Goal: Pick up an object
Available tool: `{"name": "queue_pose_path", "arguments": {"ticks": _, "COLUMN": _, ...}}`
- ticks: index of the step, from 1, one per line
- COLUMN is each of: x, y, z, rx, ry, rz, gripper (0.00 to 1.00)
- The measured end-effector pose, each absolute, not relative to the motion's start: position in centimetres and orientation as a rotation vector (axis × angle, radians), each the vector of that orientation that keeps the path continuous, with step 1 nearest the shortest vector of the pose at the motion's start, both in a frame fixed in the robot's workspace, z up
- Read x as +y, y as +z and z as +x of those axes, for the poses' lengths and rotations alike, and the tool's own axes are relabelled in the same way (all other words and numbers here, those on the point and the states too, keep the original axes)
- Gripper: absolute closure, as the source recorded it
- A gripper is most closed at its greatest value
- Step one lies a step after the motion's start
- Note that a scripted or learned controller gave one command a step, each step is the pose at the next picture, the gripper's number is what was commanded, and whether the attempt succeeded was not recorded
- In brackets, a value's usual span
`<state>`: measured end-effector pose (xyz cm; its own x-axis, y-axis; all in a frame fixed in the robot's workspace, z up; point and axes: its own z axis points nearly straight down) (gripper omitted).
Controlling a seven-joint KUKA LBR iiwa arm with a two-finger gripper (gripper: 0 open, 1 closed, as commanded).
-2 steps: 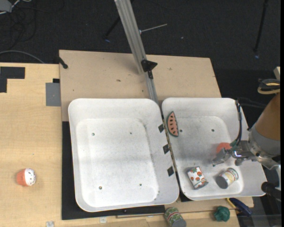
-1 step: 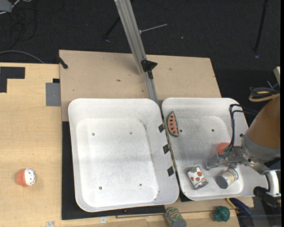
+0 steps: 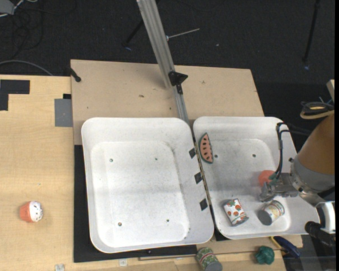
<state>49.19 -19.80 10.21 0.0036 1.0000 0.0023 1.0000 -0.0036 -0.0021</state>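
Camera view: reaching in at lower right of frame, hanging gripper (image 3: 271,192) low inside right bin (image 3: 243,123), between orange ball (image 3: 265,177) and small can (image 3: 271,213). Jaw state: cannot tell (too blurred). Guessing can as target: looking light, rigid, smooth, probably rolling, so gripping across round body, mid-length. Sitting just left of can: spotted box (image 3: 234,212).

Lighting and image quality: even overhead light, moderate sharpness.

The white bins (image 3: 138,191) read bright without blown glare; the floor beyond the bench's far edge is dim. Soft shadow lies along the left bin's near edge. Fine detail is grainy and slightly soft throughout.
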Motion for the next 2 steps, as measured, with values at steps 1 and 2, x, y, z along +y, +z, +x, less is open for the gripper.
{"name": "queue_pose_path", "arguments": {"ticks": 1, "x": -18.8, "y": 15.4, "z": 49.5, "rx": -2.225, "ry": -0.002, "rz": -2.220, "gripper": 1.00}}
{"name": "queue_pose_path", "arguments": {"ticks": 2, "x": -18.9, "y": 20.6, "z": 49.6, "rx": -2.225, "ry": -0.003, "rz": -2.222, "gripper": 1.00}}
